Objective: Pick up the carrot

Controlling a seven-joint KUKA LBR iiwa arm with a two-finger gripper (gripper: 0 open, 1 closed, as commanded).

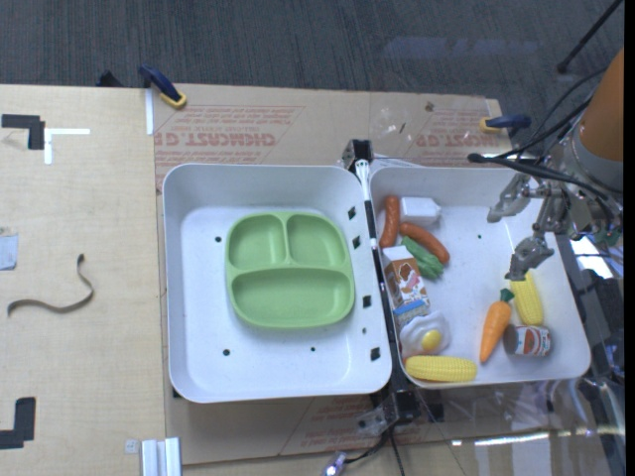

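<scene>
The arm [607, 117] is cut off at the right edge; the box's [407, 288] print is too small to read.

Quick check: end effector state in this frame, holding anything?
End effector: fingers appear open, nothing between them; it hangs just above the carrot in the right bin.

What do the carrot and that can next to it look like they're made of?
Carrot: looks like moulded toy plastic, with a smooth, evenly orange body and a green tip. Can: probably a toy too, with a printed red-and-white label and a pale, dull end; plastic or metal, I can't tell.
</scene>
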